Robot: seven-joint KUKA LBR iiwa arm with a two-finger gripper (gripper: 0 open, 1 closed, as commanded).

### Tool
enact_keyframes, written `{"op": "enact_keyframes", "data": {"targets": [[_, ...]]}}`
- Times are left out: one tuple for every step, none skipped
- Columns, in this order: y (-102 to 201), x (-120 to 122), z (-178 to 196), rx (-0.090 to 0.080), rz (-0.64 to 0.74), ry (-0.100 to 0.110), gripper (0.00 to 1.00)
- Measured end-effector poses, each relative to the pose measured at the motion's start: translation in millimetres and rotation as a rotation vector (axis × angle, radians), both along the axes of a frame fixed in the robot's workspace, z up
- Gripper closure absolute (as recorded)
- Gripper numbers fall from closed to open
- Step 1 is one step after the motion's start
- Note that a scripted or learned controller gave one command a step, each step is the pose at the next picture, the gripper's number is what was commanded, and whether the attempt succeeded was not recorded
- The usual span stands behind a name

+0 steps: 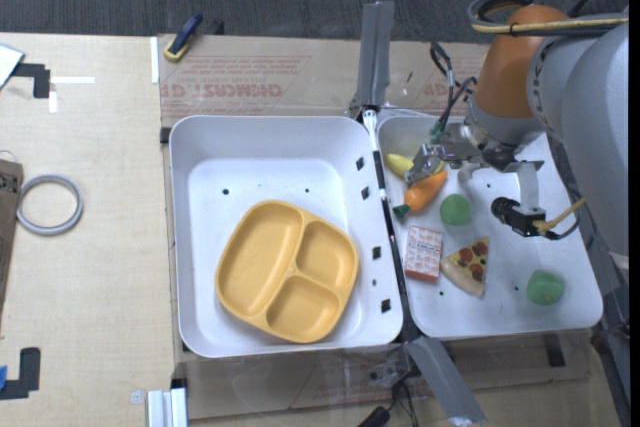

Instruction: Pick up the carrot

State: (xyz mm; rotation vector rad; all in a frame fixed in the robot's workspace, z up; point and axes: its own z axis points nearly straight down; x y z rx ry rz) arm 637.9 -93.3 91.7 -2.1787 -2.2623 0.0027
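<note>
The carrot (427, 189) is orange with a green stub at its lower left end. It lies tilted near the left wall of the right bin (575, 310). My gripper (434, 160) hangs over the carrot's upper right end, very close to it or touching it. Whether the carrot is between the gripper's tips is too small to tell. The grey arm with its orange band (510, 65) reaches in from the upper right.
Around the carrot in the right bin lie a yellow banana piece (398, 163), a green ball (456, 209), a red-and-white box (423, 252), a pizza slice (468, 265) and a second green ball (545, 287). The left bin (195, 155) holds a yellow divided plate (288, 270).
</note>
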Motion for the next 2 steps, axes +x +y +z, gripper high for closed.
{"op": "enact_keyframes", "data": {"targets": [[-0.7,0.3,9.5,-0.002,0.002,-0.001,1.0],[-2.8,21.4,134.6,-0.001,0.164,-0.002,1.0]]}}
